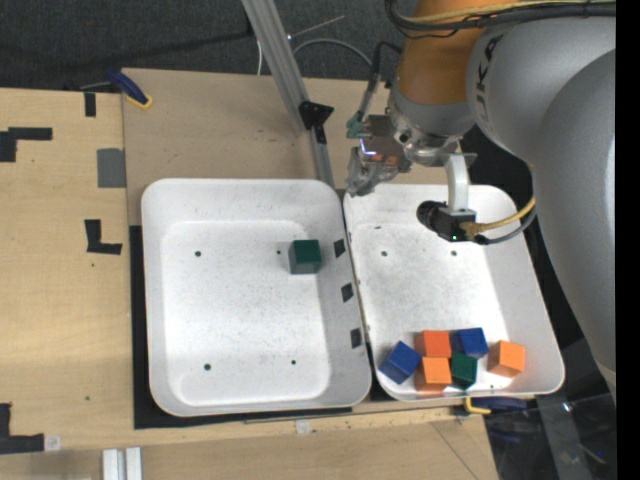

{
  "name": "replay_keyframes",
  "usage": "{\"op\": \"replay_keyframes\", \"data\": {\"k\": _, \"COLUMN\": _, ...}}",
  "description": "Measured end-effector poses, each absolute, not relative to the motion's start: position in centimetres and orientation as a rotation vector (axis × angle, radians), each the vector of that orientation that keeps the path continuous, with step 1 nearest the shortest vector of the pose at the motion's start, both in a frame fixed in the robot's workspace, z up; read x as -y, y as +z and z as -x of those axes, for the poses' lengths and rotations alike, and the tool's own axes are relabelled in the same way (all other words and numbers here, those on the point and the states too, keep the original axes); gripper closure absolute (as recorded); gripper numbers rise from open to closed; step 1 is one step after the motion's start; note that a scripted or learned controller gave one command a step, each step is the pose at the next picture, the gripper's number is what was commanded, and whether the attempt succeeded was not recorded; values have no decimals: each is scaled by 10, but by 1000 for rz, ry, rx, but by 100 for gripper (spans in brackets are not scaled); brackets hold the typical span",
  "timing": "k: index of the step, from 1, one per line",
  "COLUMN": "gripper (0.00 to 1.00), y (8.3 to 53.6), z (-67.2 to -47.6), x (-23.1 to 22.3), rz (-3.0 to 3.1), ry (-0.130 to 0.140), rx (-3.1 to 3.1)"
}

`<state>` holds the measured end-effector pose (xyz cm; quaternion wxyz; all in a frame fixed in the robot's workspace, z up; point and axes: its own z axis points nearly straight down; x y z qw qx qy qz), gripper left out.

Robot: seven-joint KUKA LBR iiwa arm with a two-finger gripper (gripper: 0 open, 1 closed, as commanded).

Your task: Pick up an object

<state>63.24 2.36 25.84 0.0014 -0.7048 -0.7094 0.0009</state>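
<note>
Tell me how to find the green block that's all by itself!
Look at the left bin, the one farther from the arm. A single dark green block sits on its floor, up toward the back and right of the middle. It has no neighbours, while the other green block is packed among blue and orange ones in the right bin's front corner.

Bench top (60, 298): pale wood-look board, matt, faint grain
Left bin (160, 208): white plastic, smooth, finely speckled; soft sheen
Right bin (530, 298): the same speckled white plastic
Green block (305, 256): matt, dull-faced
Arm shell (560, 88): smooth grey casing, satin; orange band (450, 13) glossy
Slanted rail (280, 58): bare metal, brushed look
</note>
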Motion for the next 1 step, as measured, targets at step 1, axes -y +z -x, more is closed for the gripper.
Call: {"op": "replay_keyframes", "data": {"k": 1, "gripper": 100, "y": 259, "z": -634, "x": -77, "rz": 2213, "ry": 0, "rx": 2228}}
